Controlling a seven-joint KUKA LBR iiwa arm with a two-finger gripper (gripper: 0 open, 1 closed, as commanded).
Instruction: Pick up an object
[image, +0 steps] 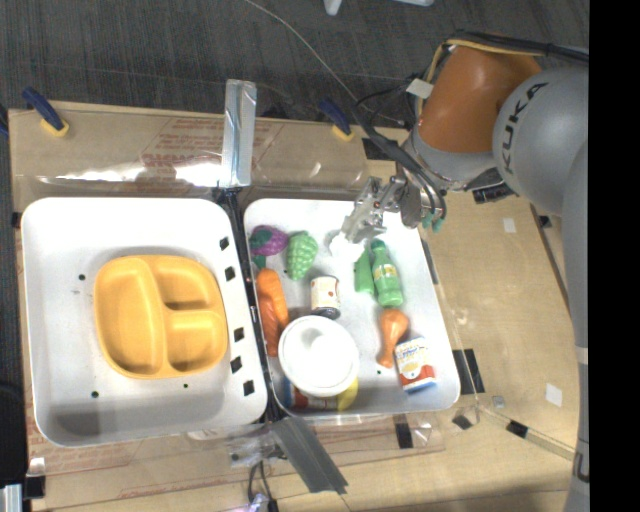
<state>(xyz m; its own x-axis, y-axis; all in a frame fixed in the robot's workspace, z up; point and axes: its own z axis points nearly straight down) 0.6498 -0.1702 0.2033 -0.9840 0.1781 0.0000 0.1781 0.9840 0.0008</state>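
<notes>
Green plastic bottle (384, 274), small and toy-like, lies on its side toward the far right of the right-hand shallow white bin (440, 330), its cap end pointing to the far wall. Just above and beside that cap end hangs the two-finger gripper (362, 222) of the grey arm with the orange band (470, 95), which reaches in from the right. Whether the jaws are spread or pressed together cannot be told at this angle; nothing is seen between them.

Judged as the nearest candidate for picking, the bottle is probably light, hollow and rigid, with a smooth, somewhat slippery skin. Being round, it may roll if pushed from one side, so the sounder hold would be across its mid-body, one jaw on each long flank.

Other contents of the same bin: a purple toy grape cluster (267, 240) and a green toy grape cluster (301, 253) at the far left, an orange toy carrot (271, 305) along the left wall, a small cream-labelled can (324, 293) near the centre, a white round lid or bowl (318, 353) at the near side, an orange toy drumstick (391, 333) and a red-and-white carton (414, 362) at the near right. These lie close together, leaving little clearance.

The left-hand white bin (50, 260) holds a yellow compartment tray (160, 312). Both bins rest on the desk (500, 300).
</notes>
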